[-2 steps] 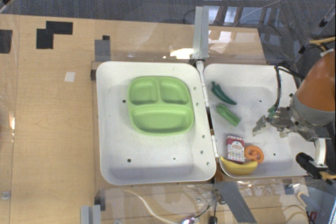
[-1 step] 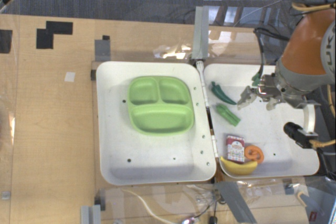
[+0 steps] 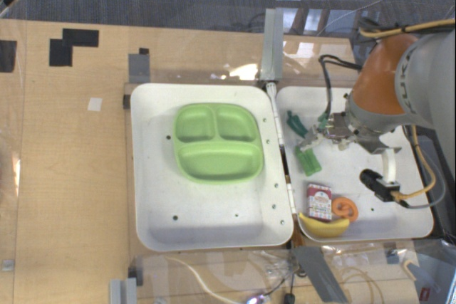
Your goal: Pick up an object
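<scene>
A green block [image 3: 310,162] lies in the right bin [image 3: 420,224], near its left wall, with the gripper [image 3: 313,141] just above it; whether the claw is apart or together I cannot tell. The block looks light, stiff, perhaps slick plastic, best pinched across its short sides. A green clip [image 3: 296,124] sits behind. Box [image 3: 320,200], orange ring [image 3: 345,208] and banana [image 3: 324,226] crowd the front. A green tray [image 3: 216,142] fills the left bin [image 3: 153,224].

the divided tray [image 3: 217,142] was light green, the two bins [image 3: 153,224] white, the banana [image 3: 324,227] yellow, the small carton [image 3: 319,201] red.
</scene>
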Controlling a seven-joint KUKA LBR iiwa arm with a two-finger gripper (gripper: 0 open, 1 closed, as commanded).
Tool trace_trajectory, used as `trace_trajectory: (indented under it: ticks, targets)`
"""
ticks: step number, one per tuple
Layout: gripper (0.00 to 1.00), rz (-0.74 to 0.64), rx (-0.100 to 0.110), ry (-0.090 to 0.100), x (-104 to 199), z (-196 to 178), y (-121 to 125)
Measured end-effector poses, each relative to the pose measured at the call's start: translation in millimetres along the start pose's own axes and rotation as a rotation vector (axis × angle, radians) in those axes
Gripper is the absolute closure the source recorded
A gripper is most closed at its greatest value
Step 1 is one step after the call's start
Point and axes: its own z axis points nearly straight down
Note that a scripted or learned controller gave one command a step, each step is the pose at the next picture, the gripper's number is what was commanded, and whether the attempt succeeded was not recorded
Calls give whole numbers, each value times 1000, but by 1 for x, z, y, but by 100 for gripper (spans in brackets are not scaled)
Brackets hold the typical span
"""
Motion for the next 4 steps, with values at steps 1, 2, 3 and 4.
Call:
trace_trajectory:
  ticks: [1,2,3,4]
  targets:
    - [0,-279,-8,-3,-10,5,77]
    - [0,-211,-13,-6,-3,4,71]
    - [0,-123,-9,-5,-4,5,69]
    - [0,-133,-7,-4,-3,5,74]
